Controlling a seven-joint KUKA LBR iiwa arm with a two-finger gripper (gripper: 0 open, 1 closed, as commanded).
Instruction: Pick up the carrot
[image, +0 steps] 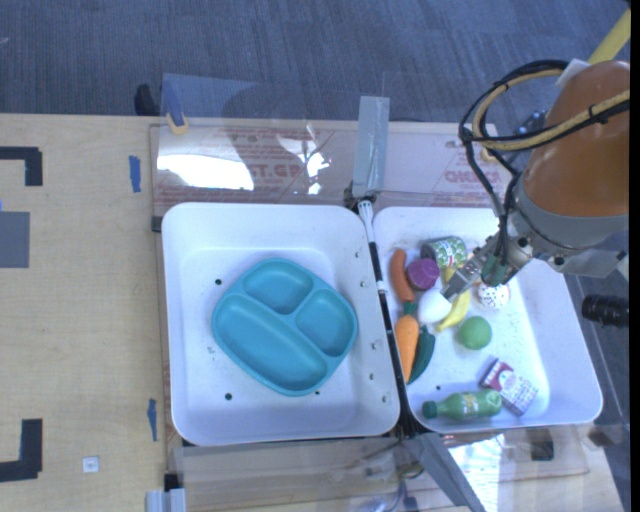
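The orange carrot (407, 342) lies along the left wall of the right bin (560, 330), pointing toward the front, with a dark green piece (424, 353) against its right side. My gripper (474, 274) hangs over the middle of that bin, up and to the right of the carrot and well apart from it. It sits above a yellow banana (455, 311) and a white egg-like toy (433, 307). The grey arm with its orange band (585, 150) comes in from the upper right.
The right bin also holds an orange-red toy (399, 272), a purple toy (422, 272), a can (445, 249), a green ball (474, 332), a green bottle (462, 405) and a small carton (508, 387). A teal divided plate (285, 325) rests in the left bin (190, 250).
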